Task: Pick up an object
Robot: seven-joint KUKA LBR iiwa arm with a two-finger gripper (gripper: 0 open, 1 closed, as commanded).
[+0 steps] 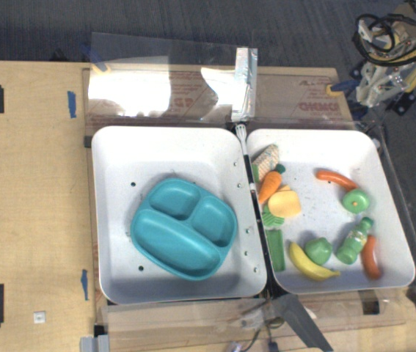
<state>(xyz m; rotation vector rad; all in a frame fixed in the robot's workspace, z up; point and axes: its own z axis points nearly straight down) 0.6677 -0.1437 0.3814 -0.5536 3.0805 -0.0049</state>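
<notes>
The right bin (pixel 318 144) holds several toy foods. An orange carrot (pixel 269 184) and a yellow piece (pixel 285 203) lie by its left wall, with a striped pale item (pixel 265 155) above them. A long green piece (pixel 275 246) runs along the left wall. A banana (pixel 308 263) and a green pepper (pixel 318 251) sit near the front. A green bottle (pixel 353 243), a green round fruit (pixel 355 201) and two red-orange sausages (pixel 335 177) (pixel 370 257) lie toward the right side. The left bin (pixel 112 167) carries a teal divided plate (pixel 184 226).
A clear plastic sheet and a strip of silver tape (pixel 244 79) stand behind the bins. A bundle of cables (pixel 391 46) sits at the upper right. Brown board with black and blue tape marks lies to the left of the bins.
</notes>
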